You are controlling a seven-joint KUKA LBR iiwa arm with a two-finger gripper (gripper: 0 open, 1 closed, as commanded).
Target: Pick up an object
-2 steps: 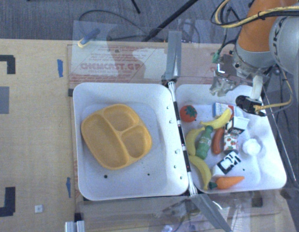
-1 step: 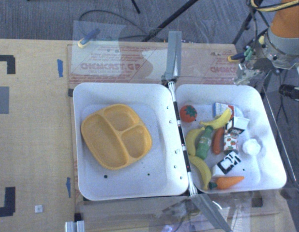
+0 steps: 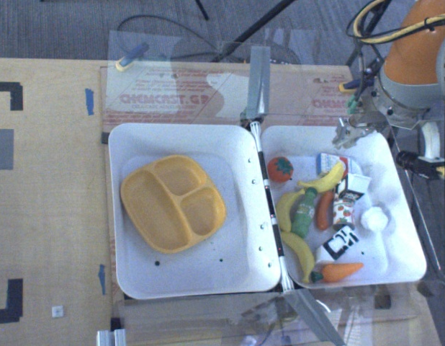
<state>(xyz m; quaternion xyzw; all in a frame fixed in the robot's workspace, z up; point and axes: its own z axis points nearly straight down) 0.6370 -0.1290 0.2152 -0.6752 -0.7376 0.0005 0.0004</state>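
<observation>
The arm is up at the far right corner, over the edge of the right bin. Its gripper hangs just above that bin's back rim. It holds nothing, and I cannot tell if it is wide or narrow.

What could go wrong? The toys lie packed close, many touching. If the gripper comes down on the pile, it could hit two things at once and push them apart. The bananas are curved and smooth, so they could slip out. The gripper is also near the rim, so it could bump the wall.

The left bin holds one big yellow plate with three parts. The plate has nothing in it.

The right bin holds all the small things to pick from. There are bananas, a green bottle, a carrot, a black and white box, a tomato and a white cup. The tomato sits a bit apart near the left wall, so I think it is the easy one.
</observation>
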